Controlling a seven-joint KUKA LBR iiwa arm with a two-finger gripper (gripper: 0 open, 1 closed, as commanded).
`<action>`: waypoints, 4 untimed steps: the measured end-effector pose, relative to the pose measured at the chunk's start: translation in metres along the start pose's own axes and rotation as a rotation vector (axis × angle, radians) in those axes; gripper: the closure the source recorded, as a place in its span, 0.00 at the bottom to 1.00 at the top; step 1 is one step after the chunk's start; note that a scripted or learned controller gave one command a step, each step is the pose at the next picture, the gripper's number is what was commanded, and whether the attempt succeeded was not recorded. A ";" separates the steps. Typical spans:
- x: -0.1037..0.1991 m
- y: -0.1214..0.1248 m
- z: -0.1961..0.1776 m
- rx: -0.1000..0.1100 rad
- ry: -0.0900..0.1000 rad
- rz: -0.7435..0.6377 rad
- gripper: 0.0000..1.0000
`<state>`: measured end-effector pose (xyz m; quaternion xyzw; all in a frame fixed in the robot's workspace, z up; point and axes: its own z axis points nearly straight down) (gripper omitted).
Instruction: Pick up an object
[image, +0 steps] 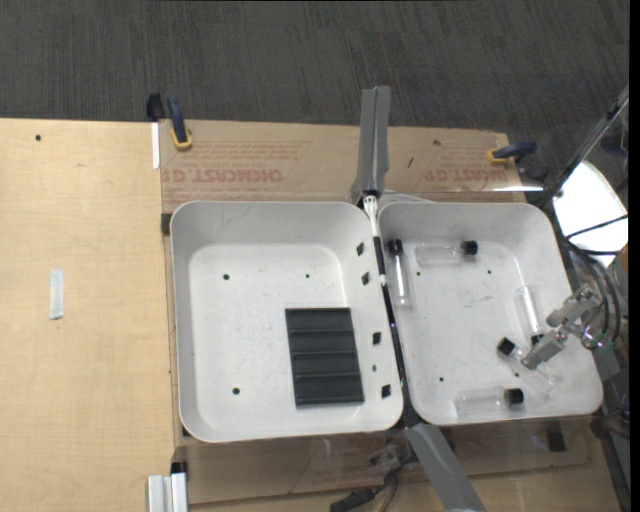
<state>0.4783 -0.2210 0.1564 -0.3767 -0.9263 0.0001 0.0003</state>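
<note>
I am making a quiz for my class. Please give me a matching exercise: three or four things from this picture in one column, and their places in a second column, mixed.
Things:
1. black ridged block
2. gripper
3. blue clamp
4. grey strip

Places:
A. on the cardboard behind the right bin
B. in the left bin
C. on the bare wood, far left
D. over the right bin's right side

Pairs: 1-B, 2-D, 3-A, 4-C

Four clear black-capped tubes (445, 252), lying flat, right bin (480, 212)
</note>
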 end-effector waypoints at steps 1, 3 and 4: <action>0.000 0.000 0.002 0.000 -0.001 -0.057 0.00; -0.001 0.000 -0.026 -0.001 -0.004 -0.172 0.00; 0.000 0.000 -0.017 -0.001 -0.001 -0.228 0.00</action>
